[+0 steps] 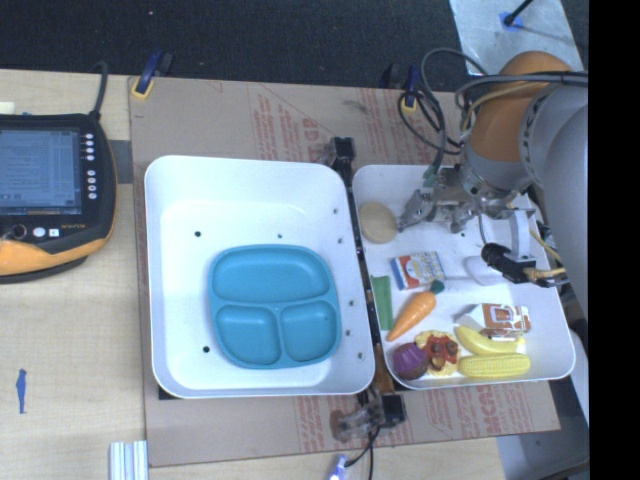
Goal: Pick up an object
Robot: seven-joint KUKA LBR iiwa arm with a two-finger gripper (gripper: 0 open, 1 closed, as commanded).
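- You've got the gripper (432, 208) low over the far end of the right bin (560, 368), fingers pointing toward the bin's left wall. I can't tell from this angle whether they're spread or closed.
- Nothing visible between them, so I'd call the pick not done yet.
- Closest item: a round beige piece (378, 222), just beside the fingertips on their left, resting on the bin floor. Can't tell whether they touch it.
- Next out: a small printed packet (419, 268), then the carrot (414, 314) and a green stick (381, 302) along the left wall.
- Near end of the bin: a purple item (408, 360), a red-yellow cluster (439, 349), banana (486, 341), corn (493, 366), a small box (505, 318). All lying in the bin.
- Left bin (170, 268) holds a blue tray (275, 304); well apart from the gripper.
- Judgement: you're at the approach/grasp stage. Left to do: close on something, lift, confirm it comes up.
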